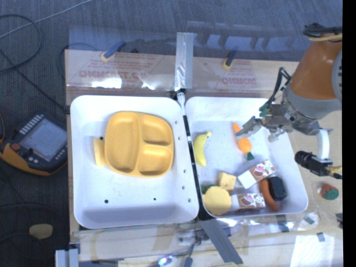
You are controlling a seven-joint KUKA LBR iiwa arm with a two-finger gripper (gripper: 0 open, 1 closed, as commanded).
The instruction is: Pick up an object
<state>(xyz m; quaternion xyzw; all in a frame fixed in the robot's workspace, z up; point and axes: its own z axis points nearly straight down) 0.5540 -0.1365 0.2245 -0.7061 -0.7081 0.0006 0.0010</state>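
While nothing is being carried between its fingers, the pincer is being held spread apart, with no object in it, over the far part of the right bin, just beyond the small orange carrot. One dark finger is being pointed toward the carrot's leafy end, the other toward the bin's far right wall. No lift is being shown yet, so the task is being judged as barely begun: an approach is being made, and the closing, gripping and raising are all being left to do.

Candidate objects are being kept in the same bin as the carrot. Left of the carrot, the yellow banana is being rested against the bin's left wall. Nearer the camera than the carrot, a white carton, a pale cheese block, a yellow ball and a dark object are being crowded together. Further left of the carrot, beyond the banana, the yellow divided tray is being left alone in the left bin.

The carrot is being judged the likeliest target, since it is lying closest to the pincer.
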